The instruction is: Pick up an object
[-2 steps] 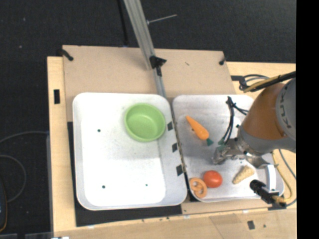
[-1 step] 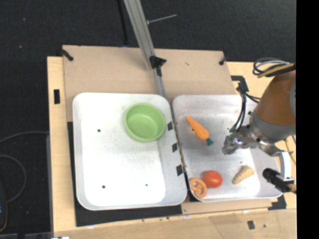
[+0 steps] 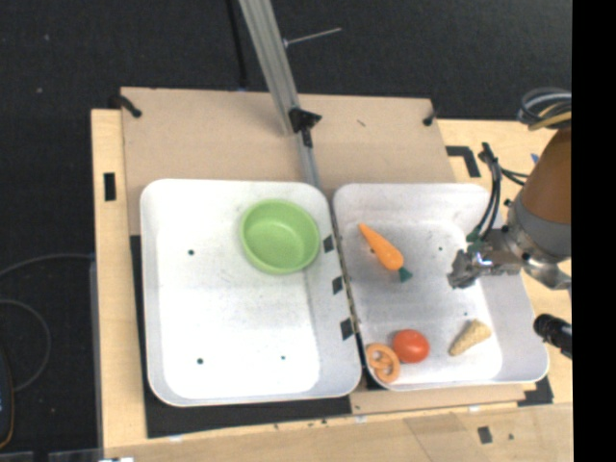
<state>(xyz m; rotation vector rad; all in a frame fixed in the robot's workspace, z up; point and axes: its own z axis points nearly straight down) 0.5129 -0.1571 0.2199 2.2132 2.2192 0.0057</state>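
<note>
White right bin [image 3: 500,366] holds carrot [image 3: 382,247], tomato [image 3: 412,346], pretzel [image 3: 382,362] at near-left corner, bread wedge [image 3: 471,337]. Gripper [image 3: 467,268] hangs over bin's right part, nothing visibly grasped; grip state can't be told. Green bowl [image 3: 280,237] sits in left bin [image 3: 183,354].

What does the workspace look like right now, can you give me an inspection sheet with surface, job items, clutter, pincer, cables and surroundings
Surface: tan bench bearing left bin and right bin.
Job's things: carrot, tomato, pretzel, cone in right bin; green bowl in left bin.
Clutter: nothing seen.
Pincer: low over right bin's right side, nothing visibly between fingers.
Cables: black cables along the arm.
Surroundings: metal pole, dark floor.
</note>
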